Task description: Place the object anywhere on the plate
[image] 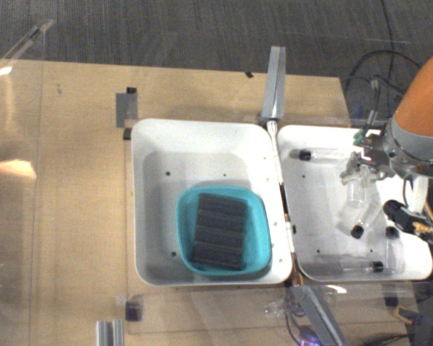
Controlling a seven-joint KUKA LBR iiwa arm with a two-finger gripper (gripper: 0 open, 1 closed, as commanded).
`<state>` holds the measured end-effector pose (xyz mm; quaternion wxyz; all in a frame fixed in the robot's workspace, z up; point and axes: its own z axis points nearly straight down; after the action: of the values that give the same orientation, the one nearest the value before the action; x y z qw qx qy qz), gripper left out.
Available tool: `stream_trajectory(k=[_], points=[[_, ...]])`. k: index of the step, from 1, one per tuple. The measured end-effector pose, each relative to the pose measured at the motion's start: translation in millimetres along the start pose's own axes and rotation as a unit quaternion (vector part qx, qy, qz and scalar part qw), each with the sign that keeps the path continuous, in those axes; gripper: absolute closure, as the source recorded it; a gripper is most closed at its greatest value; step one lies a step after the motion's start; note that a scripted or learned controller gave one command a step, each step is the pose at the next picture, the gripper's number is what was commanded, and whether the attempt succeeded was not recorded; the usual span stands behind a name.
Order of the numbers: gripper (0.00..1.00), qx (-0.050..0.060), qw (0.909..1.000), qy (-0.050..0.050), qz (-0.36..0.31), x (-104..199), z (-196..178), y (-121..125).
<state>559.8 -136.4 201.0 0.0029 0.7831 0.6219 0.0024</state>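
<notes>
- Work surface: a light wooden bench [65, 215] on dark grey carpet carries two shallow white plastic bins side by side, walls touching.
- Left bin [151, 157]: holds the square turquoise plate [256, 222], set toward its near-right corner.
- Right bin [325, 258]: the grey arm with its orange band [426, 96] reaches over it from the right (judged clear of the plate, so the task looks complete).
- Task item: the dark grey ribbed rectangular block [219, 231] lies flat on the plate, within its rim.
- Two-finger gripper [361, 168]: over the right bin; jaw state cannot be determined.
</notes>
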Motion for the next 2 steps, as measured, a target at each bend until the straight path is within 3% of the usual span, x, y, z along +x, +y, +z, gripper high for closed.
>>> stream_trajectory(k=[1,2], points=[[1.00,0.002,0.9982,0.001,-0.060,47.5,-2.4,-40.4],[1.00,0.002,0.9959,0.001,-0.090,117.5,-11.1,-100.9]])
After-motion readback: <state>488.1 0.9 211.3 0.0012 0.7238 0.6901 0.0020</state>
